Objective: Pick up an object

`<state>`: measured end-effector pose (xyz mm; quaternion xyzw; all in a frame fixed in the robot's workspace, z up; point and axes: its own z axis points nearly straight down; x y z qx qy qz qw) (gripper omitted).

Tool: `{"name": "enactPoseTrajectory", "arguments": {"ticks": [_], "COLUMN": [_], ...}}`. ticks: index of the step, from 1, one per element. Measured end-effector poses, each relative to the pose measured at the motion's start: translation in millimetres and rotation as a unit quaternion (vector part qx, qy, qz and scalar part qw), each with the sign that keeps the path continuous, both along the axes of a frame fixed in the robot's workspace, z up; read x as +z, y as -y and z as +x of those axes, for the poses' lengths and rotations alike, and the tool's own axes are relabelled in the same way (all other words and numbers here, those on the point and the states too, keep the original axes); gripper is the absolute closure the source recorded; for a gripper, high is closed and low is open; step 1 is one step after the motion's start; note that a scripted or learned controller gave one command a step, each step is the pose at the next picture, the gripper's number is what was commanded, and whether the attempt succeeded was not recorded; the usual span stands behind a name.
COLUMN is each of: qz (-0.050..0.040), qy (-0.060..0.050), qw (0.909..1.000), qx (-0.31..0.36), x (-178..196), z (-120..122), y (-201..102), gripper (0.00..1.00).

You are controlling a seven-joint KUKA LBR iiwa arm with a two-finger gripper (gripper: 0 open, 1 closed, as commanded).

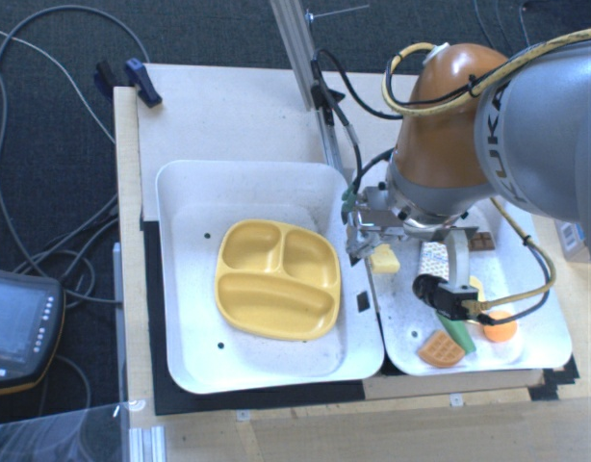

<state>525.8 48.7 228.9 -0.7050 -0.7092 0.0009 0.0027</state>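
Note:
The grey arm with its orange band hangs over the right bin (555,340), and my gripper (359,242) is low at that bin's left wall, beside the divide between the two bins. Just to the gripper's right lies a pale yellow block (383,259), close to it or touching; I see nothing held. Further right lie a white speckled piece (434,256) and a brown chocolate piece (481,242). At the front of the bin are an orange waffle (441,350), a green piece (459,334) and an orange ball (501,329). The arm hides the bin's back part.
The left bin (185,258) holds a yellow divided plate (276,279) in its middle. A small black square (363,300) sits on the wall between the bins. A slanted metal post (294,27) rises behind the bins. Cables lie on the floor at left.

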Motion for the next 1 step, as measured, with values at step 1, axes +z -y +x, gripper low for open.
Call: {"name": "enactPoseTrajectory", "arguments": {"ticks": [1], "qz": [0.0001], "qy": [0.0], "qw": [1.0], "qx": [0.0], "x": [-6.9], "z": [-23.5], "y": [-46.3], "gripper": [1.0]}}
